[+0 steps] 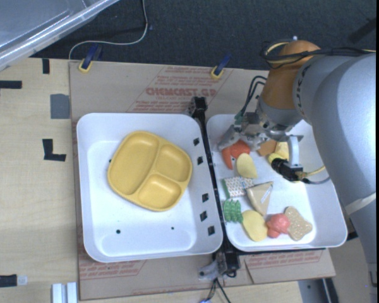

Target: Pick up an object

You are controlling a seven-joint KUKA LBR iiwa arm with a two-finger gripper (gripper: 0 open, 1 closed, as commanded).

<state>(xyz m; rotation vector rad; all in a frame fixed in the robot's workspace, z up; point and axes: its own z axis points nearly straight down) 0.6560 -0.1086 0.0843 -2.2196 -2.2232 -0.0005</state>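
Camera view looks down at a slant on my desk and its two white bins. The left bin carries a yellow divided plate. The right bin carries a crowd of toy food, and my arm reaches over it from the right, with my fingers low over the far end of that bin. Whether they are parted or clenched I cannot tell; the wrist hides their tips.

Just beneath them sits a red-orange piece, touching a pale yellow oval piece. An orange and yellow piece lies just beside those. Nearer the camera are a green and white checked piece, a tan wedge, a green leafy piece, a yellow lump, a red piece and a biscuit-like piece. Any of these would do; the red-orange one is nearest my reach.

My worry is the crowding. I judge that a close here could catch two touching pieces at once, or nudge one sideways so that neither seats. The rounded shapes may also squirt out as I squeeze, and the divider wall close by could snag a finger.
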